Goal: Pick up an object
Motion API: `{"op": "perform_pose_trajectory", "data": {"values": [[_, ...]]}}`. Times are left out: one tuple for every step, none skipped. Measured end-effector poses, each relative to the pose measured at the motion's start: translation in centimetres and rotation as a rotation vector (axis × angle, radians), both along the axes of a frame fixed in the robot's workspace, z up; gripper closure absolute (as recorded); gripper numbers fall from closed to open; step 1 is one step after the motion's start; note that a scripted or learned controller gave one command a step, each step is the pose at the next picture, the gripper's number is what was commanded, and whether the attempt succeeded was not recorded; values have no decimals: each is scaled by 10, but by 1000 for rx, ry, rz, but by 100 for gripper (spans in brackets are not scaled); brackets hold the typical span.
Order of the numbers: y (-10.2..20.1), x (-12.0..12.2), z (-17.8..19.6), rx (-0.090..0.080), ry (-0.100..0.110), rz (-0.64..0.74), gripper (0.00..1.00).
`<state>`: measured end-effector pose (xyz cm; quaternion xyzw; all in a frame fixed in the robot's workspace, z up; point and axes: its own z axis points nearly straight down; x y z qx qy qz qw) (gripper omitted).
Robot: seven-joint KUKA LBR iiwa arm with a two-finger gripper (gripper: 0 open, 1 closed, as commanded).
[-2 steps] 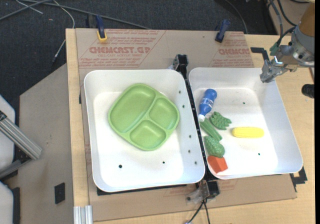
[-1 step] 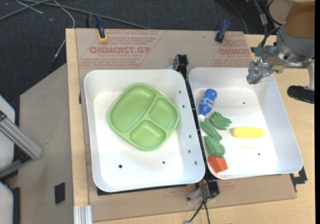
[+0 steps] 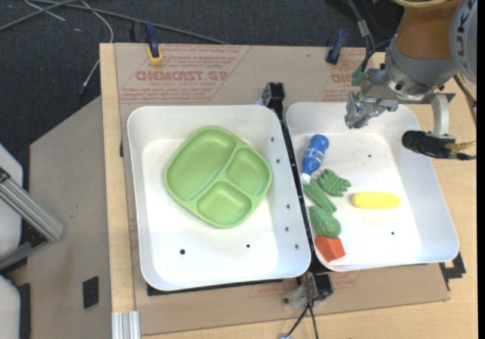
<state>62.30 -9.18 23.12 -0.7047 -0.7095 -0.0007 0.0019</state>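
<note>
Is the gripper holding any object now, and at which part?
Nothing is held: the gripper hangs above the right bin, apart from the objects.

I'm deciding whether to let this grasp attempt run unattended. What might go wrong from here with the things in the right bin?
1. The blue-and-white bottle, green toy, second green piece and orange block crowd the right bin's left wall, so a descent there may hit the wall or nudge a neighbour.
2. The yellow piece looks rounded and might roll away.
3. The gripper hovers over bare floor near the far rim, so a straight drop would probably grab nothing.
</note>
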Motion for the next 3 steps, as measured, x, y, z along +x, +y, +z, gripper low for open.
{"op": "perform_pose_trajectory", "data": {"values": [[52, -5, -9, 0, 1, -1, 100], [111, -18, -17, 0, 2, 0, 100], [159, -36, -7, 0, 2, -1, 100]]}}
